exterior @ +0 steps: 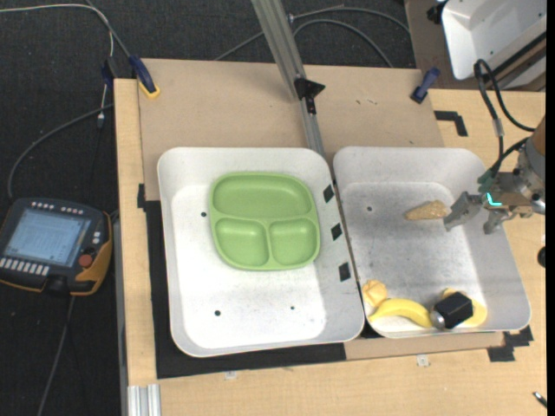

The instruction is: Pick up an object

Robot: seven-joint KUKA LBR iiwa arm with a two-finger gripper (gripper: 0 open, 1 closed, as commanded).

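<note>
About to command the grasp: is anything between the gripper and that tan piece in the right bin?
Nothing visible stands between them. The gripper sits just right of the tan piece, over the bare floor of the right bin. The banana and black object lie apart at the bin's near edge.

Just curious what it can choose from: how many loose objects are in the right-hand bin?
3: a tan piece by the gripper, a banana at the near edge, and a black object against it.
</note>
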